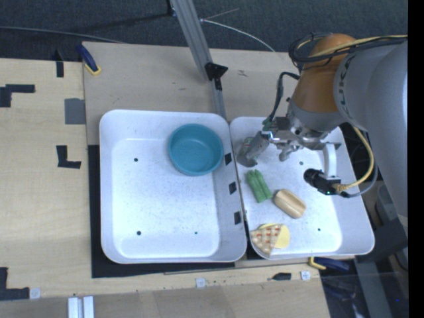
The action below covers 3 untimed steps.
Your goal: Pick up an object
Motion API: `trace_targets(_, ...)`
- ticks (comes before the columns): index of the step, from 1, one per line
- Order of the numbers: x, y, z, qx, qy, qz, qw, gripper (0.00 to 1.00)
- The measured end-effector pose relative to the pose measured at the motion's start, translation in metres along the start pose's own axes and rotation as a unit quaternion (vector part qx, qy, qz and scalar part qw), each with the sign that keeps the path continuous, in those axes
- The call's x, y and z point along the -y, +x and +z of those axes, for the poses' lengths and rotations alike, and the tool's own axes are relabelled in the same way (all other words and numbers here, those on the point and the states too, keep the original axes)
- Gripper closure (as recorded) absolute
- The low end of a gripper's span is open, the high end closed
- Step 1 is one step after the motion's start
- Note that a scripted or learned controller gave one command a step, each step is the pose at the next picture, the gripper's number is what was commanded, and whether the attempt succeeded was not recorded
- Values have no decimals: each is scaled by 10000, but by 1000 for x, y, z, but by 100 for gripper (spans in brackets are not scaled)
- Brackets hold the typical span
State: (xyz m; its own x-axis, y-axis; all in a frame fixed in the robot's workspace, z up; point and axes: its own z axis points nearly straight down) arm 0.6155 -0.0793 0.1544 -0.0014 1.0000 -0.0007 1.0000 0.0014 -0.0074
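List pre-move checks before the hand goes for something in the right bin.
1. Open hand, nothing held: ok.
2. That hand over the right white plastic bin: ok.
3. Green ridged plastic cylinder lies uncovered: ok.
4. The hand centred over that cylinder: not ok, it is nearer the bin's far wall.
5. Clearance to the tan bread-roll toy beside the cylinder: cannot tell.

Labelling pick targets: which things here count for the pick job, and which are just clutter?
Job: gripper over the right bin; green piece, tan roll, yellow wedge in it; blue bowl in the left bin.
Lying about: blue clip, black tape marks, metal post on the bench.
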Motion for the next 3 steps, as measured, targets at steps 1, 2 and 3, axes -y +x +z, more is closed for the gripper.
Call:
trace_targets(1,1,1,55,0,-1,-2,10000,0)
trace_targets(2,0,2,42,-4,-16,-11,10000,100)
trace_targets(3,0,2,-11,-3,-53,0,10000,100)
